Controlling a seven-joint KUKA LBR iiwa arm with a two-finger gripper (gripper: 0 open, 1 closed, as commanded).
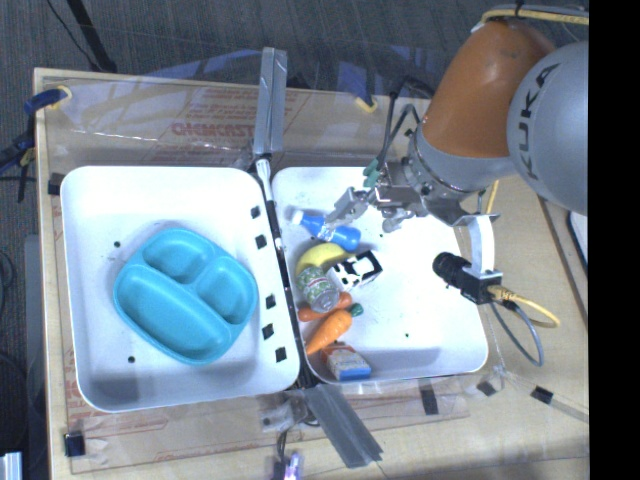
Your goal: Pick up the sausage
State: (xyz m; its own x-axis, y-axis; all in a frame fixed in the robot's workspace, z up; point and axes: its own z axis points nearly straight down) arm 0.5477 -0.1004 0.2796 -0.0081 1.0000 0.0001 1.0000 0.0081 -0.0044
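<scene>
We look down on a pale wooden bench (pixel 90 98) standing on a dark grey carpeted floor (pixel 300 18); a sheet of clear plastic with red print lies over the benchtop under the bins. At the left edge a blue clamp (pixel 40 98) grips the bench.

The left bin (pixel 80 198) is a shallow white tray holding a blue divided plate (pixel 185 293) with three compartments, set at a slant. A grey metal bar (pixel 270 98) runs down between the two bins, with small black tabs along the seam.

The right bin (pixel 440 338) carries its clutter against its left wall. From top to bottom we see a blue bottle-like item (pixel 335 233), a yellow rounded piece (pixel 322 256), a black-and-white object (pixel 358 266) just beside it, and a small can (pixel 320 288). Below the can lies the sausage (pixel 315 311), a short reddish-orange piece near the bin's left wall, touching the carrot (pixel 330 330) just under it. A small blue-and-white packet (pixel 350 366) rests at the bin's lower rim.

The arm (pixel 520 88) comes in from the right, its orange band above the wrist, bent down over the upper part of the right bin. The gripper (pixel 365 203) hangs over the blue bottle-like item, well above the sausage. Its fingers stand apart and we see nothing between them.
</scene>
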